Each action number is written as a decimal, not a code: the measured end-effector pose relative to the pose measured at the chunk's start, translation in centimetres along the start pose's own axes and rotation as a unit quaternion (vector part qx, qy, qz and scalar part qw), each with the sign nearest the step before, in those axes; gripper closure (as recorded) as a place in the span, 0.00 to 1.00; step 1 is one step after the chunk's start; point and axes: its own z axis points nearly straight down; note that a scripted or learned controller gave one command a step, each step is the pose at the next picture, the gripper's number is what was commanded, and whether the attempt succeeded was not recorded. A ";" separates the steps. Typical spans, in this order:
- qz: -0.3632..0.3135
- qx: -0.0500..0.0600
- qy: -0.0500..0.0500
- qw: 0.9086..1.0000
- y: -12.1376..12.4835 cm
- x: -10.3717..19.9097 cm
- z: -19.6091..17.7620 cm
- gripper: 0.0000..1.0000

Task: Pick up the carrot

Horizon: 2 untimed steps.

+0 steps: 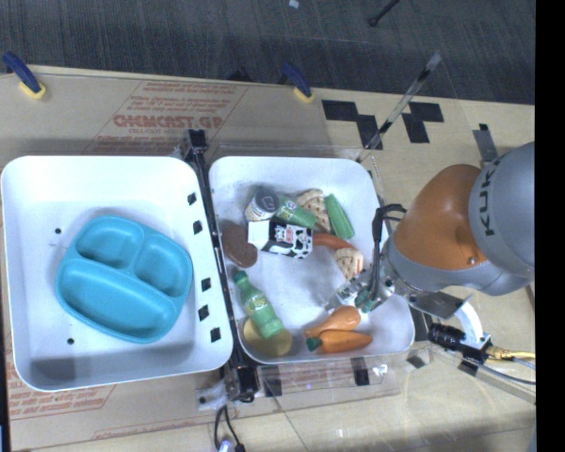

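Observation:
Two orange carrots with green ends lie in the right bin (386, 205) near its front right corner. The upper carrot (337, 320) rests against the lower carrot (345, 342). My gripper (357, 298) hangs just above and slightly behind the upper carrot, at the end of the grey wrist with the orange band (433, 229). Nothing is visibly lifted off the bin floor. The arm hides part of the bin's right wall.
The right bin also holds a green bottle (259, 304), a black-and-white carton (289, 237), a green vegetable (338, 215), a brown disc (237, 244), a can (262, 204) and a pretzel-like piece (349, 262). A blue divided tray (124, 277) lies in the left bin (28, 186).

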 end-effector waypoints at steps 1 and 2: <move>0.148 -0.003 -0.001 0.989 3.0 5.2 -7.4 1.00; 0.148 -0.002 -0.001 0.989 3.0 5.2 -7.4 0.00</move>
